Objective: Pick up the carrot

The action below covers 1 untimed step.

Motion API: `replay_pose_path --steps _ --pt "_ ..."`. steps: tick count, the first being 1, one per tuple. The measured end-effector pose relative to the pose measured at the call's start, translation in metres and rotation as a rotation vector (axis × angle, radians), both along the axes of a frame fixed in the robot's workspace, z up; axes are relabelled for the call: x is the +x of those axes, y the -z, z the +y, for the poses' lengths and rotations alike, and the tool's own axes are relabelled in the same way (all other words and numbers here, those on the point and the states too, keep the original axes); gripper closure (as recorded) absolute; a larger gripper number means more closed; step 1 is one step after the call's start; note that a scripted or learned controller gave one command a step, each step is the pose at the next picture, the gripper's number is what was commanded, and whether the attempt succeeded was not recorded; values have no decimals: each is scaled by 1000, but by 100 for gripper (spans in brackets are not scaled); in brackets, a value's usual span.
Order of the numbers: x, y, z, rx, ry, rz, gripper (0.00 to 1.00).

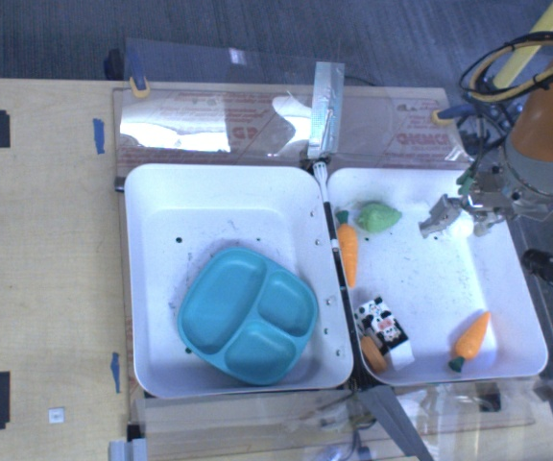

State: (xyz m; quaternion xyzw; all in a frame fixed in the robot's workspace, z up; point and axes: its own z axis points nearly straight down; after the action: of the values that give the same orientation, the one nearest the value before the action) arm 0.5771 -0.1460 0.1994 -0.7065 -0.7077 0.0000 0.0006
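Nearest the camera, a black-and-white toy cow (383,323) lies along the right bin's (531,301) near-left edge, a small orange piece (372,352) touching it. An orange carrot-shaped toy (471,338) rests in that bin's near-right corner. In the left bin (152,257), a blue divided plate (249,313) sits toward the near edge. Farther back, the carrot (348,249) lies against the right bin's left wall, a green leafy toy (378,217) just beyond it. At the far-right corner, the gripper (461,212) hangs above the bin floor, its fingers spread and pinching nothing.
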Motion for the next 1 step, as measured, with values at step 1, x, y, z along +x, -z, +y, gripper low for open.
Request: replay_pose_path --steps 1 --pt "-43 97 -61 -2 -245 -5 0"
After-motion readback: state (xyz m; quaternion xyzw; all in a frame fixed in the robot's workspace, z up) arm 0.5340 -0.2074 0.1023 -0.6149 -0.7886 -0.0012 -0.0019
